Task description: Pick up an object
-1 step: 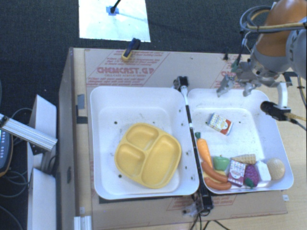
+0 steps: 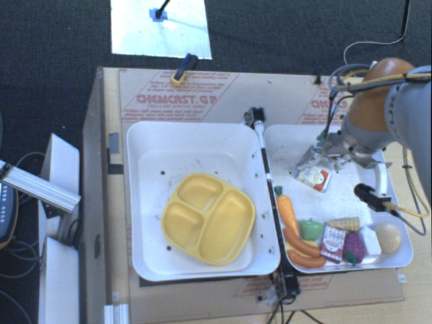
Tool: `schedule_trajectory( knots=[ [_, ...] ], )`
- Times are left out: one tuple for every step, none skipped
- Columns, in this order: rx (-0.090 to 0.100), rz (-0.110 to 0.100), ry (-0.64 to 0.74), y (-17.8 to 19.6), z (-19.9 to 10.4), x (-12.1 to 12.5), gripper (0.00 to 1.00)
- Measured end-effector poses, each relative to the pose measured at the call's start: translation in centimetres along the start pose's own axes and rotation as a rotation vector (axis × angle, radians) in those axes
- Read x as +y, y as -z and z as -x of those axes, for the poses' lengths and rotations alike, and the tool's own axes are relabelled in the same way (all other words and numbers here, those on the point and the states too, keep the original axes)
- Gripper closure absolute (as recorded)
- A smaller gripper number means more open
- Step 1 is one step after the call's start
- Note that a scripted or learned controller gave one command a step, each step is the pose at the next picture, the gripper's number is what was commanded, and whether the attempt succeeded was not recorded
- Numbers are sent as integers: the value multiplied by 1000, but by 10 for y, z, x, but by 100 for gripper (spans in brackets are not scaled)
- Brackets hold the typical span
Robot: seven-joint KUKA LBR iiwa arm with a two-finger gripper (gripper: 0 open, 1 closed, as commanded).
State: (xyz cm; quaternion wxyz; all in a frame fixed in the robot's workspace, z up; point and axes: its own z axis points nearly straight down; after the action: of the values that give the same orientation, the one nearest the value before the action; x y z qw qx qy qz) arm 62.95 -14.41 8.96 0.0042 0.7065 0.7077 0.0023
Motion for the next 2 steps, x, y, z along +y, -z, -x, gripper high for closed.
schedule_trajectory(
  knots=[
    [0,9,-1,2,6,-42,0],
    [-1,7,-1,1,57,-89,0]
  ],
)
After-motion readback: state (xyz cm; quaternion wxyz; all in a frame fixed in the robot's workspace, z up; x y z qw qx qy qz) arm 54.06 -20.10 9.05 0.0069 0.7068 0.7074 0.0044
